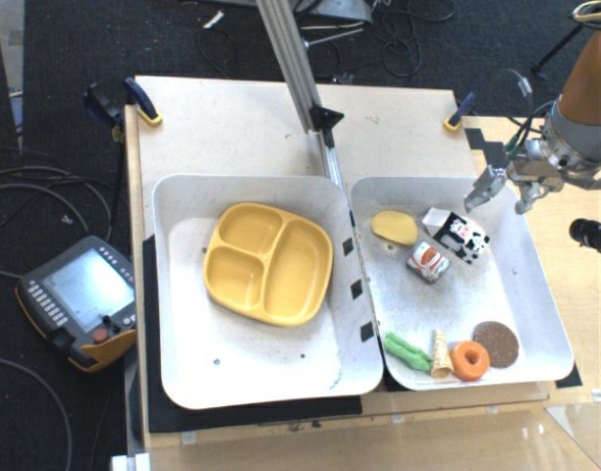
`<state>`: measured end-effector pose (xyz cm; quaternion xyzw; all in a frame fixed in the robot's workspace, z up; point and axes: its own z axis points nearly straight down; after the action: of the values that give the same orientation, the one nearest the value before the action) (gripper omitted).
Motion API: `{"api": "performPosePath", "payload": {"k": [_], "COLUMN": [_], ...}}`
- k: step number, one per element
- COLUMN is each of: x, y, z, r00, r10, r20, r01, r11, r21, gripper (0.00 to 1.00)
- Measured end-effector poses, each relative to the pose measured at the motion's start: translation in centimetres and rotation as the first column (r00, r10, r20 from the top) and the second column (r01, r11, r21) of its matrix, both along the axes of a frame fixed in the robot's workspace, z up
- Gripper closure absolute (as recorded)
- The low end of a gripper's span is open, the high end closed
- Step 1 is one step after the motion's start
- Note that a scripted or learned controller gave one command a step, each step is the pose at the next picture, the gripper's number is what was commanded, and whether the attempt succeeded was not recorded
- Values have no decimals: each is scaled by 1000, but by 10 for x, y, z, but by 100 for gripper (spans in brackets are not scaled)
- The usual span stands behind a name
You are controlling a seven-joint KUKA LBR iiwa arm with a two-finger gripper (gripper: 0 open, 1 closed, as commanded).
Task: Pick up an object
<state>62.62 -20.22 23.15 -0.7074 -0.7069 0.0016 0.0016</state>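
We are seeing the tray [269,263] sitting in the far bin [173,292], well to the left of the gripper [506,191], while in the near bin [546,292] the yellow piece [394,227], the can [429,261] and the cow block [459,234] are lying just left of and below the tool, and the green piece [407,351], cone [439,353], donut [469,358] and brown disc [496,342] are lying farther below it. The gripper is hovering over that bin's upper right corner with its fingers [483,188] spread and nothing between them. We are judging the cow block the nearest pick, so we are advising a short shift left and a straight descent astride it, keeping clear of the can touching its lower left side.
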Motion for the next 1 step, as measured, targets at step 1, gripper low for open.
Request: {"api": "performPosePath", "payload": {"k": [1], "x": [-2], "y": [1], "z": [-43], "r00": [1000], "r10": [0], "r20": [1], "r01": [0], "r11": [1000], "r21": [0], "gripper": [0]}}
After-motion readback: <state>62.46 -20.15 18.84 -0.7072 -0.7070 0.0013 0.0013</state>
